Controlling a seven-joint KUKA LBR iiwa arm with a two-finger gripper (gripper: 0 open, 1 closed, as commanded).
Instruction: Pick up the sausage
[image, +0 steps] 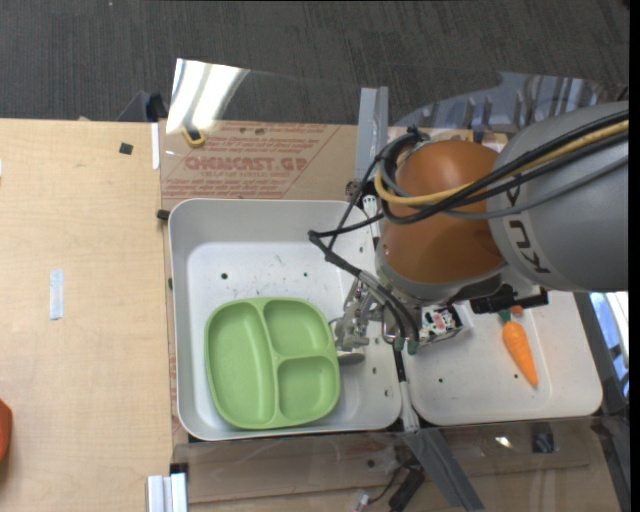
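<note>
Sausage: where it lies cannot be told from the camera view, and nothing that reads as one is seen between the plate and the gripper.

The green plate (272, 360), with three compartments, lies flat in the left bin (181, 330), towards that bin's near edge. The gripper (350, 335) hangs just beside the plate's right rim, over the bin floor (a tangle of metal and wire there, too cluttered to read). Whether it is spread, pressed together or pinching anything cannot be told. Above and right of the plate, the arm (560, 210) reaches in, its orange band (445, 215) crossed by yellow and black cables (440, 195).

Well right of the plate, a carrot (520, 352) lies in the right bin (480, 395), its green end pointing away from the bin's near edge. Beyond the plate, past the bin's far wall, a printed cardboard sheet (260, 155) lies flat. Left of the plate, outside the bin, is the wooden bench (80, 300).
</note>
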